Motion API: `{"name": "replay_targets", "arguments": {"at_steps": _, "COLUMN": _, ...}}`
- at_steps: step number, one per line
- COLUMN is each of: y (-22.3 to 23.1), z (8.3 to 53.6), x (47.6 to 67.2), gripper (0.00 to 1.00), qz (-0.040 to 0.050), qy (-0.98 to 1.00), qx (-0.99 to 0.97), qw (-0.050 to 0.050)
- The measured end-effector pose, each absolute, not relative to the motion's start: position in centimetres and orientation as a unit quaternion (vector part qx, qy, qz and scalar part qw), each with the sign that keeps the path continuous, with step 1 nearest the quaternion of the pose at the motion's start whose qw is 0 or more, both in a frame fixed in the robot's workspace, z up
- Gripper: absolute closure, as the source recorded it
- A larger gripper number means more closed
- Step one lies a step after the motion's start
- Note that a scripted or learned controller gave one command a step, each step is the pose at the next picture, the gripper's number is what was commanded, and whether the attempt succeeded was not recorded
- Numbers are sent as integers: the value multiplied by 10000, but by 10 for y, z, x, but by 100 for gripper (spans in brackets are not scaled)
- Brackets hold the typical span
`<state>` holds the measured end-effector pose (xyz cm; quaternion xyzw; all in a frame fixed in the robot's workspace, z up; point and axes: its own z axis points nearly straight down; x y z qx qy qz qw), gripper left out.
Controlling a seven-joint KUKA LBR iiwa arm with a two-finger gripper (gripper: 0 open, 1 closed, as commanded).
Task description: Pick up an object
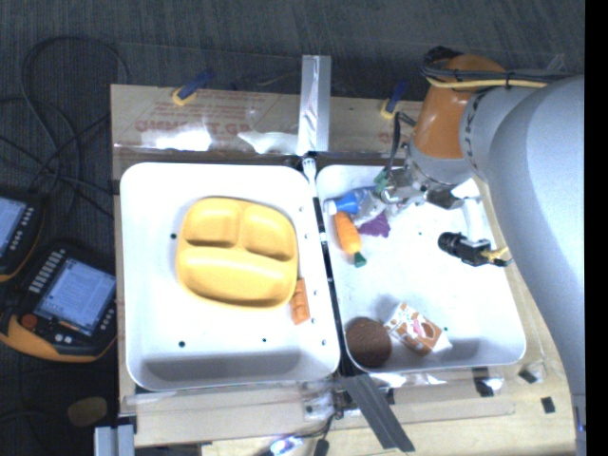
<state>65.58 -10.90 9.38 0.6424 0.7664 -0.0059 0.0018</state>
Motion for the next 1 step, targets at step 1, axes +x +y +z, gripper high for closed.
{"name": "replay_targets", "arguments": {"at_steps": 1, "y": -40, "z": 211, "x": 646, "gripper": 100, "qz": -12, "qy": 7993, "qx": 6010, "qw": 11}}
